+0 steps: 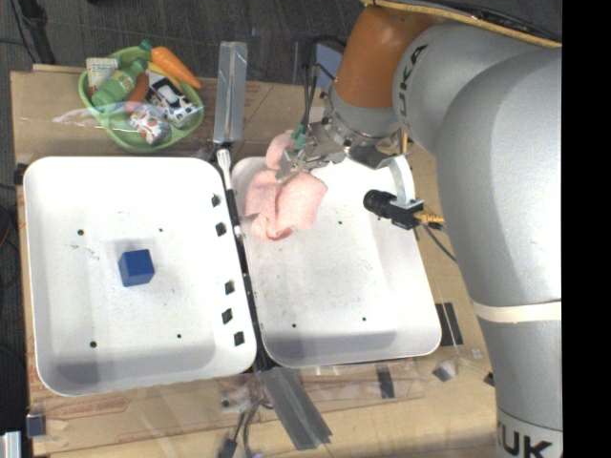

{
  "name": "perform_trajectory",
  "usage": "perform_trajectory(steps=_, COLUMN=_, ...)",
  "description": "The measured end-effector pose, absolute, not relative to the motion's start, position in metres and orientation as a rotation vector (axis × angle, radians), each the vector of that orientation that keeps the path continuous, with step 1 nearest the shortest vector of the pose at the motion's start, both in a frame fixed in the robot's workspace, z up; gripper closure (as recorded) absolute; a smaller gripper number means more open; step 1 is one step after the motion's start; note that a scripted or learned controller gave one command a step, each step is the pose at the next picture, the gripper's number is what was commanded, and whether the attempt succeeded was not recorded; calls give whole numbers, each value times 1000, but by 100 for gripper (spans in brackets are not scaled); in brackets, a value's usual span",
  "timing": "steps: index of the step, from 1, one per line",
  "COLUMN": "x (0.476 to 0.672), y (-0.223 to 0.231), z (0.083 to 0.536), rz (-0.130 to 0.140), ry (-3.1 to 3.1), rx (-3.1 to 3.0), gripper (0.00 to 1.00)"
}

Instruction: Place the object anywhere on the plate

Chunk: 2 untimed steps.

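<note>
A pink, soft-looking crumpled object [284,206] lies in the far left corner of the right bin [382,294], against the wall it shares with the left bin. Its upper lobe [279,147] rises toward the gripper [301,156], which hangs at the object's top edge and touches or nearly touches it. The arm's orange band and grey wrist sit directly above and hide part of the bin's back rim. A small blue cube [136,266] rests on the floor of the left bin [57,208], left of its middle.
A green bowl [143,93] heaped with toy food and small packets stands behind the left bin. A grey bar [229,89] stands upright between the bins at the back. A black fitting with a cable [393,206] juts over the right bin.
</note>
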<state>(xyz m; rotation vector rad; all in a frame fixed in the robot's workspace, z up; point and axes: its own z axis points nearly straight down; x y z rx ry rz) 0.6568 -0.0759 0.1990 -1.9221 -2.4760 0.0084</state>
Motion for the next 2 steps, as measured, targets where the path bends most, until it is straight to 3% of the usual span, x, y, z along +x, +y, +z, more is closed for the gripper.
perform_trajectory(steps=1, x=657, y=-75, z=228, rz=7, ry=-2485, rx=-1914, gripper=100)
perform_trajectory(steps=2, x=636, y=-29, z=234, rz=7, ry=-2816, rx=-1375, gripper=100)
